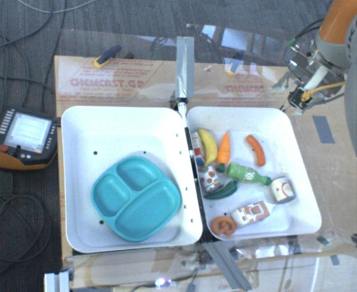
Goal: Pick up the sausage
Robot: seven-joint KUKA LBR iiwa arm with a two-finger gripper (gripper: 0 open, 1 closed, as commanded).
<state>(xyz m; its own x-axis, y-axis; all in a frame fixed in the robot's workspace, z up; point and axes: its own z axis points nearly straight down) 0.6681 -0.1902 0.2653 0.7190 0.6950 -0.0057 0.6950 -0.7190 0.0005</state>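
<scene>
The sausage is a short orange-red link lying at a slant in the upper right part of the right bin, with bare floor around it. My gripper hangs above the bench beyond the bin's far right corner, well up and right of the sausage and apart from it. Nothing shows between it and the sausage.
The right bin also holds a banana, a carrot, a green bottle, a small can, a carton, a brown ring pastry and a spotted cup. A teal divided plate lies in the left bin.
</scene>
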